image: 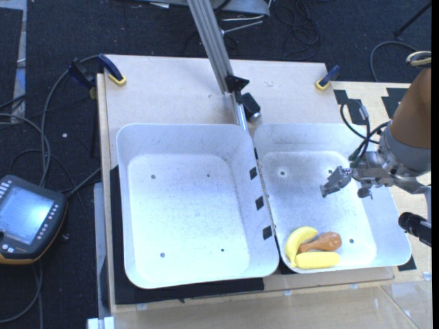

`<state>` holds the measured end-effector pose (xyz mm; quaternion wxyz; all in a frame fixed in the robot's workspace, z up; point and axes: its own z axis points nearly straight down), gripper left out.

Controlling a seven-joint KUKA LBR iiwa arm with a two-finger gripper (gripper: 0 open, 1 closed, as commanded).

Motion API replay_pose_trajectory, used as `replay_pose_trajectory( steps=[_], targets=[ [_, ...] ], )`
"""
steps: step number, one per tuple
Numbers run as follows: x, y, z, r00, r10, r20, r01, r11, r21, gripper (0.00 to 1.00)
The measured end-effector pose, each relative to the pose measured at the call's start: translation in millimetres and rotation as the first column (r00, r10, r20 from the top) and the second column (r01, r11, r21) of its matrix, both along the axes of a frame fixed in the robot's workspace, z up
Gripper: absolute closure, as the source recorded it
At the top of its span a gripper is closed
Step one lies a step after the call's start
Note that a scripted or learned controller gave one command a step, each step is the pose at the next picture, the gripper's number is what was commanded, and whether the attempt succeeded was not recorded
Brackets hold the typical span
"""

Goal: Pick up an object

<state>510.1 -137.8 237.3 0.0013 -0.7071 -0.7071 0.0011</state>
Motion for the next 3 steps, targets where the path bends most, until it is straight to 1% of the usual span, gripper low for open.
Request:
replay_pose_trajectory(
  steps=[2,3],
  targets=[
    [3.2,1.3,-125.0,1.000,0.000,-0.002,0.000,1.000,0.001,0.00],
    [4.9,1.0,-112.4,1.000,0.000,0.004,0.000,1.000,0.000,1.00]
  ],
)
